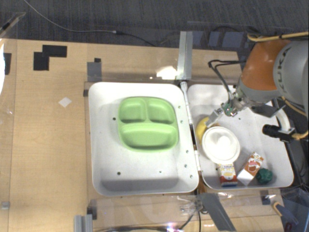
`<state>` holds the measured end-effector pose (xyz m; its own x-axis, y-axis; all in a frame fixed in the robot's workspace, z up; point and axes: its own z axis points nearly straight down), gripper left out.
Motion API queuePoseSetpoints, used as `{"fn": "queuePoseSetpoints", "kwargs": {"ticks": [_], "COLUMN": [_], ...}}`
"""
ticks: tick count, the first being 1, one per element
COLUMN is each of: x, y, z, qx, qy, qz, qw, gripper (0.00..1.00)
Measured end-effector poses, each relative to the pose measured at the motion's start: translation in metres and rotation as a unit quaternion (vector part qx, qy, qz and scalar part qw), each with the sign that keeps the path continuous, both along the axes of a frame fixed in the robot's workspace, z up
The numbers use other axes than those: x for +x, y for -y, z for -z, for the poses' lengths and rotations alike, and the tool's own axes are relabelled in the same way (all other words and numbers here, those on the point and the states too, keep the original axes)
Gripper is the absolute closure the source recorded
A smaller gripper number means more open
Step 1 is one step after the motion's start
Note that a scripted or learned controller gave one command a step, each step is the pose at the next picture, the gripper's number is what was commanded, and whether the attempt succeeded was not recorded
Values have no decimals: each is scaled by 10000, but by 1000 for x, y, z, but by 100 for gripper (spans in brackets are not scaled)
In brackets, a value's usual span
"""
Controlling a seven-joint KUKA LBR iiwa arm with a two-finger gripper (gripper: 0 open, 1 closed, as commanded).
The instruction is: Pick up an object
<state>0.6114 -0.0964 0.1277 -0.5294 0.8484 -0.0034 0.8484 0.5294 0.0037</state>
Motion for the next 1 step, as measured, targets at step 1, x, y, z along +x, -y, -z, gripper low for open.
{"fn": "queuePoseSetpoints", "kwargs": {"ticks": [1], "x": [28], "y": [-9], "z": [27], "qx": [5], "qy": [-2], "qz": [1078], "qw": [9942], "gripper": [0]}}
